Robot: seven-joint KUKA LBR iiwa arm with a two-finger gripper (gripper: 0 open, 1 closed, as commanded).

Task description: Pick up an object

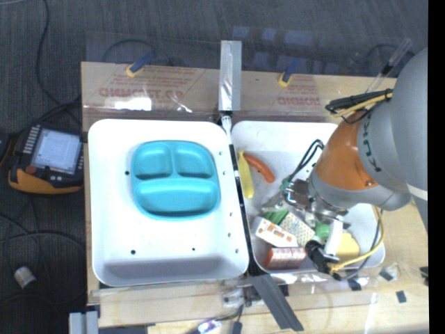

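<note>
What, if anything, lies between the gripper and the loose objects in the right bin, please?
Nothing visible does. The gripper is down among the clutter in the right bin, beside the green item and above the patterned packet. The orange carrot-like piece lies apart, uncovered.

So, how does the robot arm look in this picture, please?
The arm is a thick, rounded grey body with dark lettering, and an orange band above the wrist. Black cables loop beside the wrist, with yellow-and-black wiring near the top. The pincer is a dark metal assembly.

A robotics lab: a teach pendant point(47, 160) (cables trailing) lies on dark carpet point(104, 12) beside the bench.
</note>
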